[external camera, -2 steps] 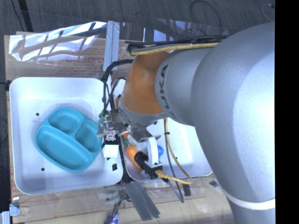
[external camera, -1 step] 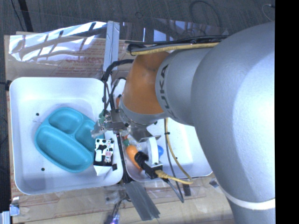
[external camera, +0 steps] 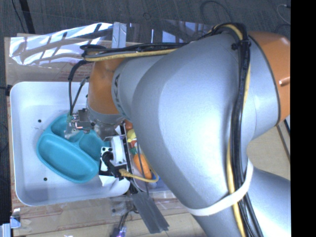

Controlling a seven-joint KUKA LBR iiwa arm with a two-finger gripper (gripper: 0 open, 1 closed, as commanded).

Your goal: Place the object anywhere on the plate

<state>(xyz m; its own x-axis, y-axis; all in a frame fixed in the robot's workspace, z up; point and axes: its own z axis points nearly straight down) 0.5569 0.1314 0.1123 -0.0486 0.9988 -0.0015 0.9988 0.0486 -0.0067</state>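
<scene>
Reaching in over the left white bin (external camera: 22, 132), the grey arm (external camera: 197, 122) is hanging low above the blue plate (external camera: 66, 157), its orange band (external camera: 101, 88) sitting just above the plate's far edge. The gripper (external camera: 79, 125) is hovering at that far edge, presumably because the plate is the drop target; whether it is open, closed or carrying anything cannot be told, since the wrist is hiding it. Orange objects (external camera: 140, 164), perhaps the task's thing, are lying just right of the plate, half covered by the arm.
</scene>
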